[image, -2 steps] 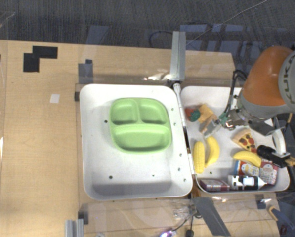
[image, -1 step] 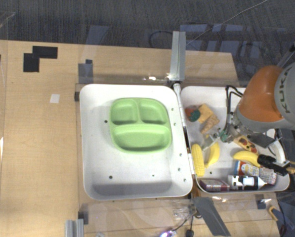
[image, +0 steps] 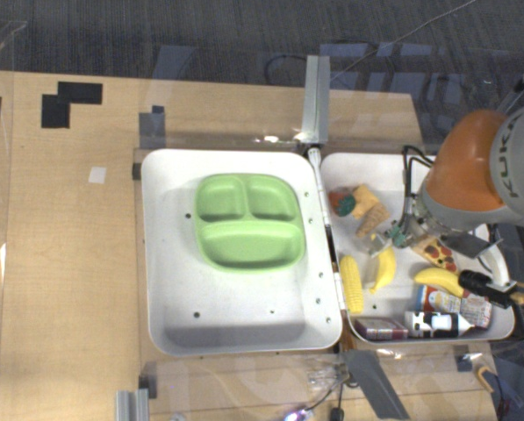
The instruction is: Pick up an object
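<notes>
The right bin (image: 393,167) holds several small items. A tan cracker-like piece (image: 370,212) lies beside an orange and teal toy (image: 343,203). A corn cob (image: 351,284) lies along the bin's left wall, with a small banana (image: 384,269) next to it. My gripper (image: 402,233) hangs low in the bin, just right of the tan piece and above the small banana. A second banana (image: 438,278) and a pizza slice (image: 437,253) lie to its right, partly under the arm. Nothing visibly hangs from the gripper.
The left bin (image: 169,261) holds a green divided plate (image: 247,219). Bottles (image: 441,324) and a can (image: 455,304) crowd the right bin's near edge. A metal post (image: 315,103) stands behind the bins. The orange wrist band (image: 466,169) covers the bin's right side.
</notes>
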Robot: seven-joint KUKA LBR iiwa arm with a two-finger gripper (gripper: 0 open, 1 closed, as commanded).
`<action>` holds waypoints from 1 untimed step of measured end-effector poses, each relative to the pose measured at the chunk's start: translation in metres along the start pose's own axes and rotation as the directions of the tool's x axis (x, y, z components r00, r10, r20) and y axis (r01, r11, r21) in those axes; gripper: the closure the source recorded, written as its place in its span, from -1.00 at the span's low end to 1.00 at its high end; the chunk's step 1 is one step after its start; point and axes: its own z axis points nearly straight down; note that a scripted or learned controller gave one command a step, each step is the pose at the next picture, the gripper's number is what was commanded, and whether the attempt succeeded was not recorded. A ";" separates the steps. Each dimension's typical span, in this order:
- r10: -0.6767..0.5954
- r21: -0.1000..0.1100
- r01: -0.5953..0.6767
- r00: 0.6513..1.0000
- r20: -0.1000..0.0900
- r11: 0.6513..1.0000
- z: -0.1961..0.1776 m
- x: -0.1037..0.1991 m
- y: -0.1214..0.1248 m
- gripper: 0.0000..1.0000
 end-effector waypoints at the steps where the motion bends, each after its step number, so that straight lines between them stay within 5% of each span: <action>1: 0.128 0.014 -0.128 0.992 0.000 0.992 -0.082 0.025 0.083 1.00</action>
